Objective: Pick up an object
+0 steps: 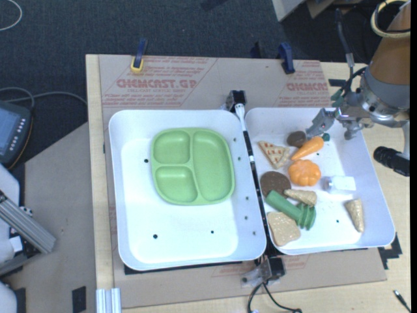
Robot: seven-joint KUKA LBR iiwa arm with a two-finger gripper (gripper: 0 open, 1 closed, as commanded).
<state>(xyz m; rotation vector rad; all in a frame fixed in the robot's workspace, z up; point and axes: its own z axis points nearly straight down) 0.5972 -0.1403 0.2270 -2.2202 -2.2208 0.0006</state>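
Note:
My gripper [335, 128] hangs over the far right part of the right bin [374, 175], open, with nothing between its fingers. Its left finger [322, 120] is just above and right of an orange carrot [307, 147]. Beside the carrot lie a small brown cookie [296, 137] and a waffle wedge [273, 152]. Nearer the front sit an orange round fruit [304, 172], a dark brown patty [275, 182], a tan stick [300, 196], a green vegetable [290, 208], a bread slice [283, 227], a white piece [341, 184] and a tan cone [355, 214].
The left bin [130, 194] holds a green divided plate [193, 165]. Clamps [137, 56] [285, 57] stand at the board's far edge. The arm's grey and orange body [391, 70] rises at the right. A black fitting [236, 100] sits between the bins.

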